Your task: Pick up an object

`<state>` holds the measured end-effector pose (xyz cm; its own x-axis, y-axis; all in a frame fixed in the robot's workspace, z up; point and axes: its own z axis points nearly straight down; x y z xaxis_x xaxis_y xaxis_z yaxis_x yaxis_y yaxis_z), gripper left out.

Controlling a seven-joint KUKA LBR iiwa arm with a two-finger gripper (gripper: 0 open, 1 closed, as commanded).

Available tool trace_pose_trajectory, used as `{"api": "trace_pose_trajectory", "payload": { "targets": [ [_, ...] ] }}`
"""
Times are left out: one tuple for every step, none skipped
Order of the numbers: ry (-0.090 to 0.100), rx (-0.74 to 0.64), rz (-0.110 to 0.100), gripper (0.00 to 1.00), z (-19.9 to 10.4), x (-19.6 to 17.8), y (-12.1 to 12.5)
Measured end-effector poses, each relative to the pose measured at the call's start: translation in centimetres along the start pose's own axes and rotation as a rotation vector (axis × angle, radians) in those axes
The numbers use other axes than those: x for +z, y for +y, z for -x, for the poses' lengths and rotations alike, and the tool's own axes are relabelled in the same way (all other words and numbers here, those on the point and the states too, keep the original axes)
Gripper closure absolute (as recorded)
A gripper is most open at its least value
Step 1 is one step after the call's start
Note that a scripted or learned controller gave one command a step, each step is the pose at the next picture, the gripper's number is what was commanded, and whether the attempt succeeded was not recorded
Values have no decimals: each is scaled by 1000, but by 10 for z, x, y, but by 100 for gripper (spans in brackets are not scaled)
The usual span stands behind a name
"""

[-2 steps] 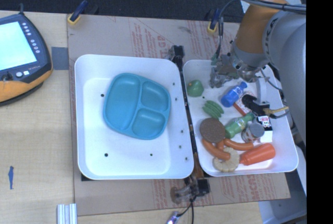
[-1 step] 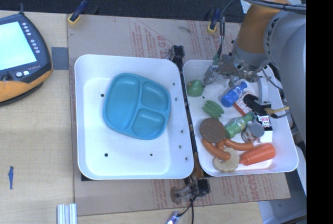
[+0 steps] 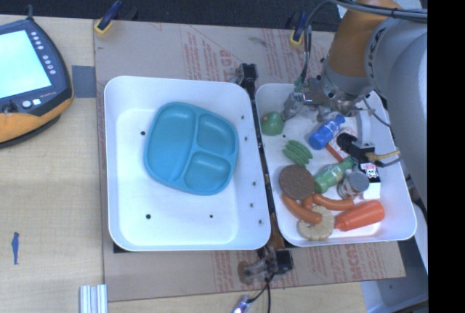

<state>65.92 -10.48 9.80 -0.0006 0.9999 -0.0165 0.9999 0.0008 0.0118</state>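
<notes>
With the gripper [image 3: 309, 97] low over the right bin [image 3: 396, 232], its state impossible to tell, centring squarely above the nearby blue bottle [image 3: 325, 133] would likely grasp best.

Lighting: bright, even, overhead. White bins [image 3: 116, 159] near overexposed; glare on tablet screen [image 3: 22, 64]. Shadows soft, short, under blue tray [image 3: 190, 148]. Focus slightly soft overall; arm [image 3: 392, 50] at right edge blurred.

Faint red printing runs across the brown cardboard sheet [image 3: 218, 57] lying under the two white bins, but its letters are too small and blurred to read. No other writing is legible.
</notes>
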Motion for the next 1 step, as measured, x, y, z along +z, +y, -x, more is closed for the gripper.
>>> {"api": "trace_pose_trajectory", "payload": {
  "targets": [
    [8,-3,-9,100,-3,-8,-1]
  ]
}}
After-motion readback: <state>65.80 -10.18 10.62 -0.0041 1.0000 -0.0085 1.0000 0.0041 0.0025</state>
